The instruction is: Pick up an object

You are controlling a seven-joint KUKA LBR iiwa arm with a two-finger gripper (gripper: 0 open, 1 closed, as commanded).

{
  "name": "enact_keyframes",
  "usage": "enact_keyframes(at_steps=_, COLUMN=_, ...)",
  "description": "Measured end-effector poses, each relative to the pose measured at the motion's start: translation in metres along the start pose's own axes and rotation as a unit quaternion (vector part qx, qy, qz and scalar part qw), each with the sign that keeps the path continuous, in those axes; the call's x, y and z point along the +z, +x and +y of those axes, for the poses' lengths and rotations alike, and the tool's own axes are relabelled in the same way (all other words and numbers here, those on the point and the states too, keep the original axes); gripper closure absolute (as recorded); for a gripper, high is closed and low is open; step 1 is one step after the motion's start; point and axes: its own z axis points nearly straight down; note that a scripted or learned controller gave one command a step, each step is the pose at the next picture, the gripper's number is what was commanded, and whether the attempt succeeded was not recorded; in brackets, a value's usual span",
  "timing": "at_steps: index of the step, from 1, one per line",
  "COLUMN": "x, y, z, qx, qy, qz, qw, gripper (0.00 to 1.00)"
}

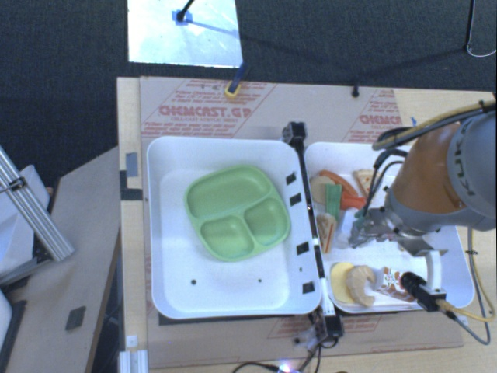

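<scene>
On the table (pixel 93 208), the left bin (pixel 167 286) holds a green divided plate (pixel 237 212). The right bin (pixel 458 286) holds orange, green and tan toy food, perhaps a croissant (pixel 359 282). The gripper (pixel 361 230) hangs over them; whether its fingers are apart, I cannot tell.
</scene>
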Motion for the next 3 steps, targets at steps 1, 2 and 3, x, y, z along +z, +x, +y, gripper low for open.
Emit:
enact_keyframes(at_steps=1, x=-0.059, y=0.007, z=0.008, qx=-0.003, qy=-0.002, qz=0.000, qw=1.0000, gripper=1.00)
enact_keyframes(at_steps=2, x=-0.106, y=-0.002, z=0.008, qx=-0.002, qy=-0.002, qz=0.000, qw=1.0000, gripper=1.00)
enact_keyframes(at_steps=3, x=-0.120, y=-0.002, z=0.009, qx=-0.002, qy=-0.001, qz=0.000, qw=1.0000, gripper=1.00)
